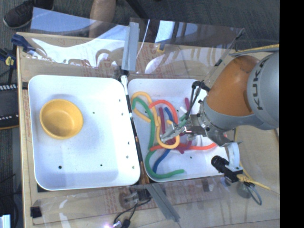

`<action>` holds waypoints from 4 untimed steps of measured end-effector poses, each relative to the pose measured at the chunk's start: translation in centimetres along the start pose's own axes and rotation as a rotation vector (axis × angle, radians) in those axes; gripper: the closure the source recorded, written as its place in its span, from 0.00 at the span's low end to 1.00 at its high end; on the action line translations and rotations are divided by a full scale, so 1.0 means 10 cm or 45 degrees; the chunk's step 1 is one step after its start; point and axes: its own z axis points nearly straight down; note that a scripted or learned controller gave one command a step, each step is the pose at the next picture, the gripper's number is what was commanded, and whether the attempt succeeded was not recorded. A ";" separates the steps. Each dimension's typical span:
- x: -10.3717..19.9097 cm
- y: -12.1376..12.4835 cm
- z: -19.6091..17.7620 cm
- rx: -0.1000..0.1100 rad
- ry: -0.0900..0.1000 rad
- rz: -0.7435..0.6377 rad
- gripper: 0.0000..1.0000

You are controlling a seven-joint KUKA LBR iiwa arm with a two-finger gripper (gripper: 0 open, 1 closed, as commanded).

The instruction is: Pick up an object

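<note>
The right bin [142, 90] holds a tangle of soft curved strips: a yellow loop [141, 100], a green strip [153, 122], a red-orange strip [167, 104], a blue strip [158, 159] and a purple piece [168, 115]. My gripper [172, 133] hangs low over the middle of this tangle, reaching in from the right. Its metal fingers [167, 135] sit at a small yellow ring [166, 145], and I cannot make out whether anything is gripped. The grey arm with its orange band [230, 91] covers the bin's right side.
A yellow bowl [61, 118] sits at the left of the left bin [95, 165]. A divider ridge [132, 127] separates the two bins. A clear panel [142, 37] stands behind them, and a person's legs are beyond it.
</note>
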 end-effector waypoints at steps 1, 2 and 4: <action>-0.52 0.36 0.71 0.000 -0.001 0.054 0.00; -0.57 0.53 1.18 -0.012 -0.006 -0.254 0.00; -0.24 0.71 -0.08 -0.003 -0.001 -0.072 1.00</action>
